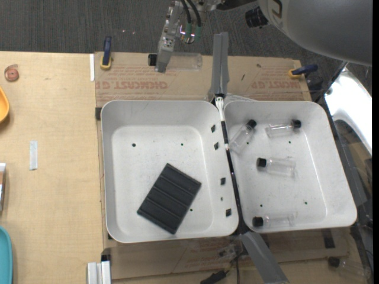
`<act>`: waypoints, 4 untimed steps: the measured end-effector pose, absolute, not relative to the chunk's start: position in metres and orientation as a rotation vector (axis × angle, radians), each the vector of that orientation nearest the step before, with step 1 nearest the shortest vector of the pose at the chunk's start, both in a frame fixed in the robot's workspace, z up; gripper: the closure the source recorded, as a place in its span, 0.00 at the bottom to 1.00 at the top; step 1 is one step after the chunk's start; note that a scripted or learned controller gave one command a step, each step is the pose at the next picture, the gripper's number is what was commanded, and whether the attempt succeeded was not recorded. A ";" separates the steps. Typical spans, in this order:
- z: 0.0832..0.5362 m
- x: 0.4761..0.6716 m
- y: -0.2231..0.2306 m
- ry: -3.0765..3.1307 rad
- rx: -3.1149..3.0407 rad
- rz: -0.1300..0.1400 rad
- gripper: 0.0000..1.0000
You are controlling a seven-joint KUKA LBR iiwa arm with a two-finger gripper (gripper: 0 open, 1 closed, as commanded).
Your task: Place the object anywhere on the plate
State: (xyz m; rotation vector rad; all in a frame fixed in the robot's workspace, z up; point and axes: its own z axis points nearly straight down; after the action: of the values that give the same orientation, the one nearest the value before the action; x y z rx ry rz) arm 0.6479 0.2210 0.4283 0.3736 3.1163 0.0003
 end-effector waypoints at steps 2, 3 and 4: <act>0.416 0.638 0.228 3.102 -0.485 0.001 1.00; 0.353 0.658 0.228 2.869 -1.273 0.003 1.00; 0.363 0.660 0.226 2.870 -1.261 0.007 1.00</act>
State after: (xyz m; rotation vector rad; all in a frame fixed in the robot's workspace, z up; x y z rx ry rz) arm 0.6597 0.2264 0.3628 -1.2609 2.8699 0.0067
